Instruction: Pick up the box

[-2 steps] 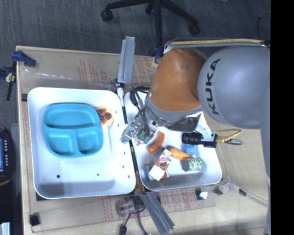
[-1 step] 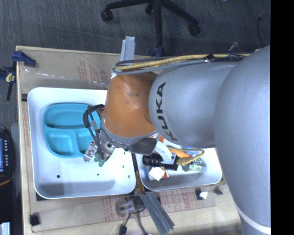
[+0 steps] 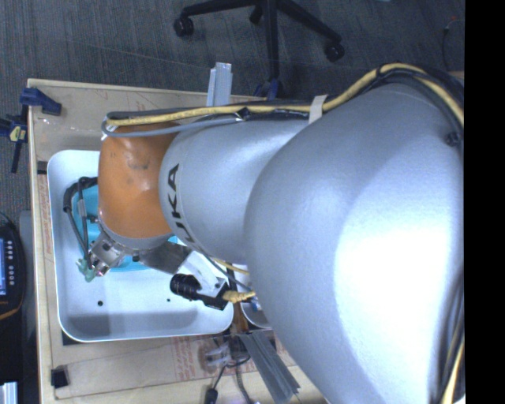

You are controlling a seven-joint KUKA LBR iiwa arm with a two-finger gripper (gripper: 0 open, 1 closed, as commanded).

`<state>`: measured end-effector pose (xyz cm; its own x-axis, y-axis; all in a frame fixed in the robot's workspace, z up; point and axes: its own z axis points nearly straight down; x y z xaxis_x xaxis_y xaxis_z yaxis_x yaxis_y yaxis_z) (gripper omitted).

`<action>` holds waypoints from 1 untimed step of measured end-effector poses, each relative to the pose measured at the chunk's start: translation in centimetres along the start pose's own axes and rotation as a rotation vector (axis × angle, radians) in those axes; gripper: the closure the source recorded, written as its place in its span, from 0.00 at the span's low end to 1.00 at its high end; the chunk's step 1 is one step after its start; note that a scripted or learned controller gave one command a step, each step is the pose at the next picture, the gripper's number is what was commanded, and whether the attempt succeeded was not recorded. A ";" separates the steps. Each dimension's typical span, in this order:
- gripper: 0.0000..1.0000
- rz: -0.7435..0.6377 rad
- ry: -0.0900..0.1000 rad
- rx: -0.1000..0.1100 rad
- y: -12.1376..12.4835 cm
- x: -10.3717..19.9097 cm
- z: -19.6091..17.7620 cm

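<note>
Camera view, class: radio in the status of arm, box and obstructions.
End effector low in left bin; fingers unclear. Box not identifiable. Arm blocks much of the bench.

Grey arm (image 3: 316,237) reaching in from right, orange band (image 3: 134,189), pincer (image 3: 93,264) pointing down-left.

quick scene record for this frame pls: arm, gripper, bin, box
arm: grey KUKA arm with orange band, reaching from the right over the left shallow white bin and covering most of the view
gripper: low in the left bin near its left wall; open or shut not discernible
box: flat light-blue item glimpsed under the wrist, mostly hidden; grasp unconfirmed
other: bench edge of pale wood; office chair base on the floor
</note>
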<state>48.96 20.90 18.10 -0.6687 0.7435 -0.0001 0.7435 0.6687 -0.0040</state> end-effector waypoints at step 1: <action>1.00 0.161 0.003 0.002 -7.1 -5.8 9.1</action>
<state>47.53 11.79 9.02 -0.5407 0.8412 0.0023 0.8412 0.5407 -0.0060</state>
